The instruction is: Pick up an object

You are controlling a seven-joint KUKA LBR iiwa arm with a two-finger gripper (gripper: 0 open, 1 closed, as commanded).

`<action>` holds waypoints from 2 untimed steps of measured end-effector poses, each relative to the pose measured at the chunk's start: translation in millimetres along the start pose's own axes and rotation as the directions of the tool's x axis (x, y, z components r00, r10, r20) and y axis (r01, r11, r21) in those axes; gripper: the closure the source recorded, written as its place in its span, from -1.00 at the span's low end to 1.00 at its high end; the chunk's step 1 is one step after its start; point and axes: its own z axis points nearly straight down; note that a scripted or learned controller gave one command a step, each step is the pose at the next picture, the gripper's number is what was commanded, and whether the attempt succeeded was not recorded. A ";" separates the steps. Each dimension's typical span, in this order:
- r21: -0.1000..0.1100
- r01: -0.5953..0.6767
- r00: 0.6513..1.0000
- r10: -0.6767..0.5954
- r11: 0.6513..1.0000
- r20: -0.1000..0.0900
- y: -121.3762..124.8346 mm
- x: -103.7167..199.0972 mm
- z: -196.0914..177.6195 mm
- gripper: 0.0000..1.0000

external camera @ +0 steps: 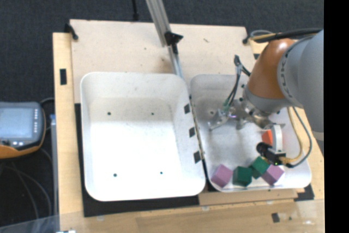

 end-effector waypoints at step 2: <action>0.002 -0.002 1.000 0.002 1.000 -0.002 22.9 30.6 0.7 -1.00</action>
